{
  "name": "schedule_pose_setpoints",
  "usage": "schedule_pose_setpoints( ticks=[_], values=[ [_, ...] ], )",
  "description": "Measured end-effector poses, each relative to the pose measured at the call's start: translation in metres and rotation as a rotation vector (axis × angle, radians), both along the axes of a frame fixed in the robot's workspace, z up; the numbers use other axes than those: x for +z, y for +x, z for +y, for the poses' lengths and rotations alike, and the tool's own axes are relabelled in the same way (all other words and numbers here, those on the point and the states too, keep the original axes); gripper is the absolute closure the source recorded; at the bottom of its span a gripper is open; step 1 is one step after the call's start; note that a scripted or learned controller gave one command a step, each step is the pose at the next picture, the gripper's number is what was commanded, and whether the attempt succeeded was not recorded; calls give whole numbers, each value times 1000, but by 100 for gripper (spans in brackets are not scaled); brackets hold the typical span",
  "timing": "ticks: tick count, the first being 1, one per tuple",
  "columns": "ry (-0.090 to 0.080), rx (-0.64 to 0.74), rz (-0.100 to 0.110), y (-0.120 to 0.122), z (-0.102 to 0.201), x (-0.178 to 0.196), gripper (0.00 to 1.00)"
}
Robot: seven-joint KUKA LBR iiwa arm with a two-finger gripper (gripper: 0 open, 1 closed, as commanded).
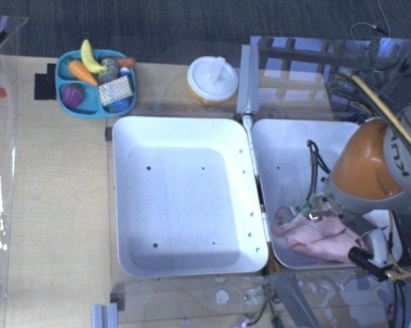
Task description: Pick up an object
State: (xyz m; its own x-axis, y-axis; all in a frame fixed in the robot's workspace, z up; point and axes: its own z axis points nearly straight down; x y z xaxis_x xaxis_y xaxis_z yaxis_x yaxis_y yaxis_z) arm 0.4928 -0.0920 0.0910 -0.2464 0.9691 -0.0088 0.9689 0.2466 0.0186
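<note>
The arm (369, 173), grey with an orange band, was observed reaching in from the 3 o'clock side of the view and was positioned over the right bin (287, 149). The gripper (308, 212) was found low in that bin, toward its 6 o'clock end, directly above a crumpled pink cloth (315, 236). The cloth was seen lying on the bin floor near the 6 o'clock wall, with part of it covered by the wrist. Contact between gripper and cloth appeared likely but could not be confirmed. The gripper was largely hidden by the wrist housing and cabling, so whether it was parted or closed could not be told, and no grasp could be established.

The left bin (185, 193) was noted beside the right bin, their rims almost touching. At 11 o'clock of the left bin, a blue divided tray (63, 80) was recorded on the bench, holding a yellow banana (90, 57), an orange carrot (80, 72) and other small toy items. A white lidded container (213, 78) was noted at 12 o'clock of the left bin, just beyond its rim.
</note>
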Motion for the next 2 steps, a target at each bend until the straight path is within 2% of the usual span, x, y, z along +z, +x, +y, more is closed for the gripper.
schedule_pose_setpoints(
  ticks=[1, 2],
  values=[
    [-3, 0, -9, 3, 0, 12, 100],
    [-3, 1, -9, 3, 0, 12, 0]
  ],
)
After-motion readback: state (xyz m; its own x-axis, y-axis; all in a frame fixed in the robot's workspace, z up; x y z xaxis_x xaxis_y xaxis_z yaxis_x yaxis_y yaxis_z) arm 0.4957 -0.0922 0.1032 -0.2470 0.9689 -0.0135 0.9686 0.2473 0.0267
